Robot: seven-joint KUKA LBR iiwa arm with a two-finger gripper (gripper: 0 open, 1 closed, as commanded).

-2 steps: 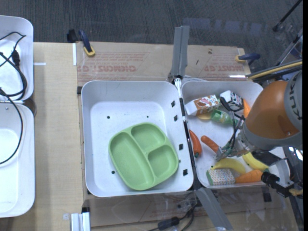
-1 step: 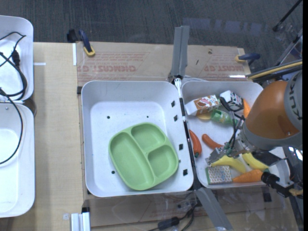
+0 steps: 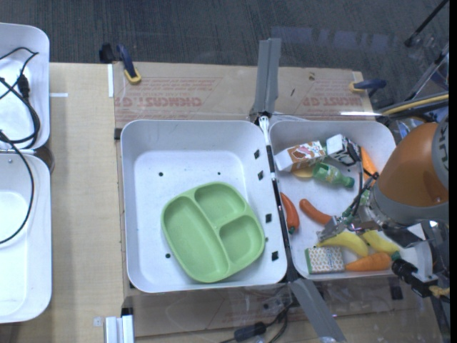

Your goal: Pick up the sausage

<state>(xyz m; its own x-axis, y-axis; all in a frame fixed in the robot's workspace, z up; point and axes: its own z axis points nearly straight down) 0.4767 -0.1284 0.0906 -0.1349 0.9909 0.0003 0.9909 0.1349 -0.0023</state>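
my gripper (image 3: 334, 227) hangs low in the right bin (image 3: 385, 131), just beside the sausage (image 3: 315, 211), which lies near the bin's middle, left of the bananas (image 3: 357, 243). whether i am clenched or released i cannot tell. the green plate (image 3: 213, 231) sits in the left bin (image 3: 143, 191).

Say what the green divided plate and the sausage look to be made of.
Green divided plate: probably moulded plastic, matte to satin; one even colour, rounded compartment ridges, only soft highlights.
Sausage: seemingly a plastic or rubber toy, smooth and slightly glossy; uniform orange-red skin with a faint sheen. Which of the two cannot be told.
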